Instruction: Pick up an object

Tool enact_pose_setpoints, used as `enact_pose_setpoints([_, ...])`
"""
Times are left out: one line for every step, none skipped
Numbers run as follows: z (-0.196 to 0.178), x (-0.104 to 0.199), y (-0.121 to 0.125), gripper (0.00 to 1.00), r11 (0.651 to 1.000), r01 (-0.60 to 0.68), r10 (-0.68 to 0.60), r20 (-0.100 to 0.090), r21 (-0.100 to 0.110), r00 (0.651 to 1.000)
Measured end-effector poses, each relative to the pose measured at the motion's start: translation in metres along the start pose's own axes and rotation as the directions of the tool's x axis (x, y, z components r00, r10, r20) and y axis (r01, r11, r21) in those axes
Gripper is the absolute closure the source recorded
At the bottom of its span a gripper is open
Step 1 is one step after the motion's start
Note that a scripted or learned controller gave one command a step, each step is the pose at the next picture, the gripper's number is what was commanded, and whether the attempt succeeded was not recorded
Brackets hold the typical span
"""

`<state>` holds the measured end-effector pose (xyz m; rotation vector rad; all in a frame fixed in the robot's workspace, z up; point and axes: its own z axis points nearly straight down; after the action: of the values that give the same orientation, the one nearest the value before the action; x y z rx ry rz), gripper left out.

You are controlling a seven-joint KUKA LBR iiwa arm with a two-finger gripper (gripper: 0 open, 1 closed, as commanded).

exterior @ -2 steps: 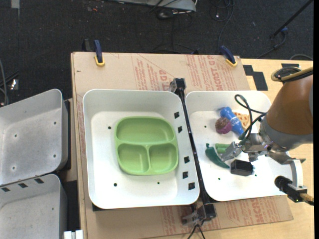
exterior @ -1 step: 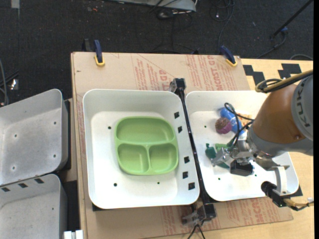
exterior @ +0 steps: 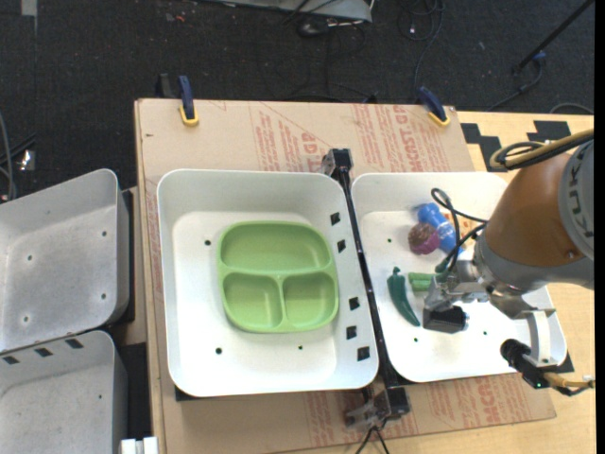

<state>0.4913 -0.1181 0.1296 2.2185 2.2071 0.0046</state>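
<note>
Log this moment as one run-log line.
arm: over right bin | gripper: low, beside green pepper-like toy | grasp: none seen | blue and purple toys: behind arm | green divided tray: left bin

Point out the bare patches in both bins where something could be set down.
Left bin: a bare white margin rings the green tray, widest at its near and left sides. Right bin: bare near-left corner. Crowded around the tool, green pepper and the blue and purple toys.

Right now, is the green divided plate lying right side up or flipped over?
Right side up: the green divided plate shows its three hollow compartments facing upward in the left bin.
</note>
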Motion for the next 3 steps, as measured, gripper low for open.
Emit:
enact_pose_setpoints([-0.048,0.007,0.008,1.0,1.0,0.008,-0.008,-0.006,0.008,1.0])
enact_pose_setpoints([-0.098,0.006,0.01,1.0,1.0,0.008,-0.008,-0.005,0.007,1.0])
enact_pose_setpoints([-0.108,0.063,0.013,1.0,1.0,0.012,-0.011,-0.007,0.009,1.0])
